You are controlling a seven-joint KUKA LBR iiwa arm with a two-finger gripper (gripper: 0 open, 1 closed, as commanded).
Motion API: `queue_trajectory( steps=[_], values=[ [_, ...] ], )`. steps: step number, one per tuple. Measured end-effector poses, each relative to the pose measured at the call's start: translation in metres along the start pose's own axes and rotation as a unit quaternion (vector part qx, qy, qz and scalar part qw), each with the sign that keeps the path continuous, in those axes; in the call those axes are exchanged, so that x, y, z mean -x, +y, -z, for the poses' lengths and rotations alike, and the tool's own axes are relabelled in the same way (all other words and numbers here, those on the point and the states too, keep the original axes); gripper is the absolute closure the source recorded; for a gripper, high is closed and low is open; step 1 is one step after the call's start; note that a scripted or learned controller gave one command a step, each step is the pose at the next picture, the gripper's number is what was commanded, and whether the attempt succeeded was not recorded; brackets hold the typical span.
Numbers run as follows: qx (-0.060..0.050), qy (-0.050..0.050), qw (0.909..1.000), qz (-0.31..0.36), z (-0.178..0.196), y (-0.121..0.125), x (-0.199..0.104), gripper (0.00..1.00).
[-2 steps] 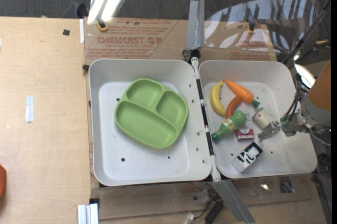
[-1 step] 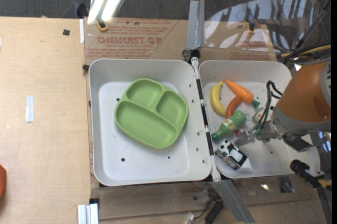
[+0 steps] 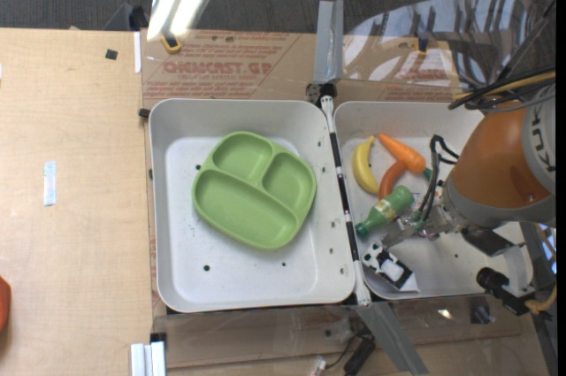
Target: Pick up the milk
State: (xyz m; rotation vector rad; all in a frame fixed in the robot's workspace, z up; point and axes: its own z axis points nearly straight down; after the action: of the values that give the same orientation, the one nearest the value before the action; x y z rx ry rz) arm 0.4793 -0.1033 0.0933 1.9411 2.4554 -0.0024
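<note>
While gripper hovers low in right bin, you can't tell finger state; nothing visibly held. Milk, small black-and-white carton, lies at bin's near-left corner, just beside gripper, down-left of it. Long axis runs diagonal, up-left to down-right. Green bottle crowds just above.

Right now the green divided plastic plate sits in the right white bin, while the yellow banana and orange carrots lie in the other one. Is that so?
Not quite. The camera view shows the green divided plastic plate in the left white bin; the yellow banana and orange carrots lie in the right white bin.
</note>
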Motion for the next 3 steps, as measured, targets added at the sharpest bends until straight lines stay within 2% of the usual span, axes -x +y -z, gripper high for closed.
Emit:
queue_trajectory(
  steps=[1, 2, 3],
  values=[
    [-0.004, 0.005, 0.9999, -0.012, 0.002, 0.03, 0.007, 0.0],
    [-0.004, 0.006, 0.9995, 0.031, 0.005, 0.014, -0.002, 0.0],
    [-0.003, 0.005, 0.9978, 0.066, -0.003, 0.063, 0.017, 0.0]
  ],
)
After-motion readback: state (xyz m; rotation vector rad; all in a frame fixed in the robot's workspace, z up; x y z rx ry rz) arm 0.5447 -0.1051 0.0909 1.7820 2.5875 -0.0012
